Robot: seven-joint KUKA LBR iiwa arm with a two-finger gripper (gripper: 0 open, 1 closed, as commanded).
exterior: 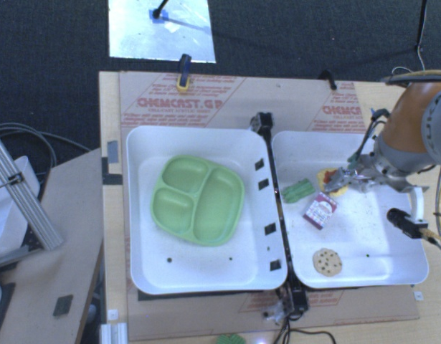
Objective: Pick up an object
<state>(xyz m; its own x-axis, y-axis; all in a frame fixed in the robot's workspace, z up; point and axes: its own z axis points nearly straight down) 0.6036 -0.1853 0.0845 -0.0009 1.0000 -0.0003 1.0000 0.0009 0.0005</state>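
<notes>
The gripper (pixel 340 180) hangs over the upper middle of the right bin (pixel 392 264), right against a yellow object (pixel 325 176) that peeks out at its left; whether that piece sits between the fingers cannot be told, nor whether the claw is spread or pressed together. Just below and left of the claw lies a small red-and-white packet (pixel 320 210), tilted, and a green block (pixel 297 190) lies to its upper left near the bin's left wall. A cookie (pixel 326 261) rests well apart, toward the lower edge. The left bin (pixel 155 264) holds a green divided plate (pixel 198 200). Both bins stand on a brown board (pixel 206 99) printed with red lettering, over dark carpet (pixel 48 49); a shiny metal sheet (pixel 161 20) lies at the upper left. The grey arm (pixel 421 131), orange banded, reaches in from the right edge and bends downward to the left.
</notes>
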